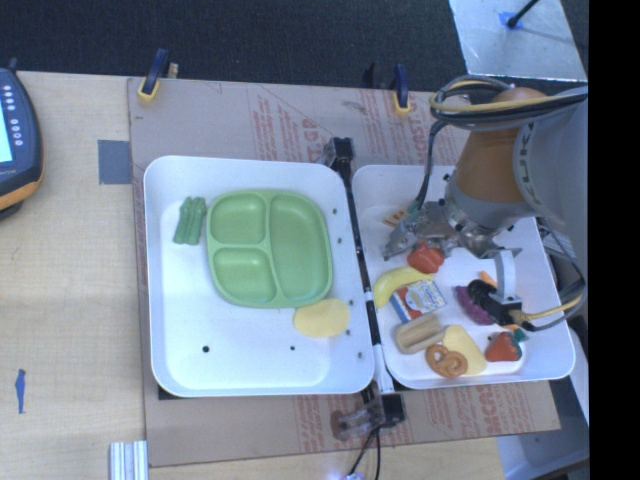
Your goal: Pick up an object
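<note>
Reaching down from the right, the arm sets its fingers grasping the red tomato.

Handheld controller at left edge; 3 clamps on board.

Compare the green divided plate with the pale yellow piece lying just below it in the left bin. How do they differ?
The green divided plate is large, green and split into three compartments; the pale yellow piece is far smaller, yellow and plain. The plate sits mid-bin; the yellow piece lies near the bin's right wall, at the plate's lower corner. Both lie flat in the left bin.
</note>
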